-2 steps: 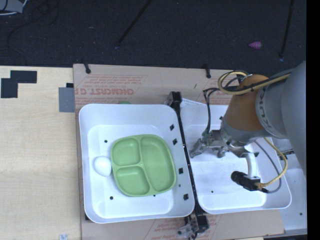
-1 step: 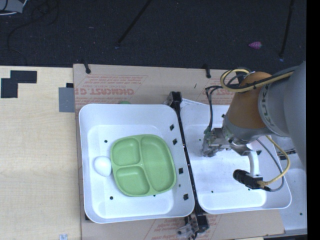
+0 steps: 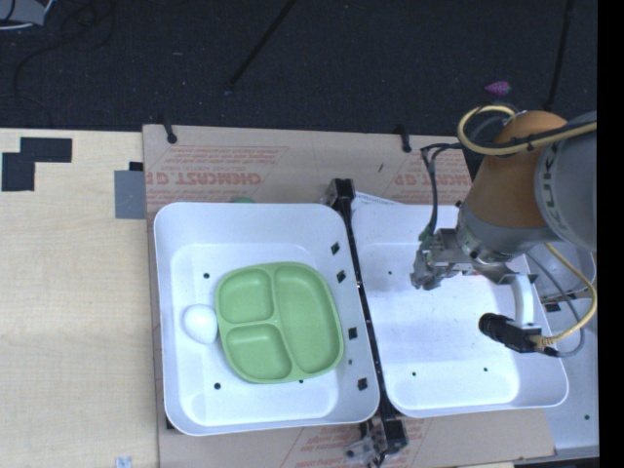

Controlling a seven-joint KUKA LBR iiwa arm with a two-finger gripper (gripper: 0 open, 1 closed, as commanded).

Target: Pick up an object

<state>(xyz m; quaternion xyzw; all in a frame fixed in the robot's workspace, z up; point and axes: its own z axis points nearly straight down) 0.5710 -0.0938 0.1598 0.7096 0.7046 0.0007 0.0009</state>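
the gripper [image 3: 427,273] hangs over the right bin [image 3: 458,383], near that bin's far left corner and just beside the divider where the two bins meet; whether it is apart or together cannot be told from this slanted view, and nothing can be seen held in it. behind it the arm [image 3: 522,178] comes in from the counter's right edge, its orange band above the wrist, with yellow and black cables looping around it. a black cylindrical piece [image 3: 507,330] juts out over the right bin's right side, apart from the gripper. in the left bin [image 3: 185,232] a green divided plate [image 3: 279,322] with three compartments lies flat at the middle, tilted a little against the bin's edges. a white egg-shaped object [image 3: 200,322] rests on the bin floor touching the plate's left rim, toward the bin's left wall, well apart from the gripper. both bins sit on a sheet of brown cardboard [image 3: 253,169] on the pale wooden counter [image 3: 68,291].
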